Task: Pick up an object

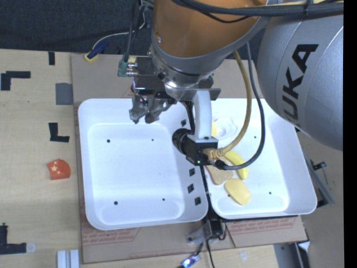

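The gripper (146, 113) hangs over the back edge of the left bin (134, 205), near its far right corner, and nothing shows in it. In the right bin (290, 166) lie a yellow chunk (239, 192), a longer yellow piece (235, 161), a tan flat piece (218, 176) and a white item (224, 129). The arm's wrist and a black fitting (189, 144) partly cover these objects from the left.
A small red object (58, 169) lies on the bench outside the bins, to the left. The big orange and grey arm body (223, 21) covers the top of the view. Cables loop over the wall between the bins.
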Robot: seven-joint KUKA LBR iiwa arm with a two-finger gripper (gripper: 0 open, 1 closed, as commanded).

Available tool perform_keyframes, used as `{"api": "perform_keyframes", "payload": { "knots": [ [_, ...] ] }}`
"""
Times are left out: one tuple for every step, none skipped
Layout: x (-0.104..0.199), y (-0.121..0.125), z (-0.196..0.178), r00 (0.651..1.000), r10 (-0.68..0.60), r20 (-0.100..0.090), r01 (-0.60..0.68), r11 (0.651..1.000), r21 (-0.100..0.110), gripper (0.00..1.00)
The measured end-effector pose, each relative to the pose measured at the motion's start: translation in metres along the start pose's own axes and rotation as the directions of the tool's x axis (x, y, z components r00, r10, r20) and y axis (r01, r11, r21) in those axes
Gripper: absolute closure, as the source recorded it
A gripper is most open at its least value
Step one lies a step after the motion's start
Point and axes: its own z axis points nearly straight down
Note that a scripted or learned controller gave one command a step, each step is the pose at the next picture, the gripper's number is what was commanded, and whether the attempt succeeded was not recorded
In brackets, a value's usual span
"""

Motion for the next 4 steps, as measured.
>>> {"api": "perform_keyframes", "payload": {
  "knots": [
    [0.0, 0.003, -0.074, 1.0, 0.001, -0.007, -0.001, 1.0, -0.016, 1.0],
    [0.0, 0.003, -0.08, 1.0, 0.0, -0.002, 0.0, 1.0, -0.008, 1.0],
    [0.0, 0.003, 0.08, 1.0, 0.004, 0.005, -0.004, 1.0, 0.007, 1.0],
    [0.0, 0.003, -0.064, 1.0, 0.001, -0.011, -0.001, 1.0, -0.024, 1.0]
  ]
}}
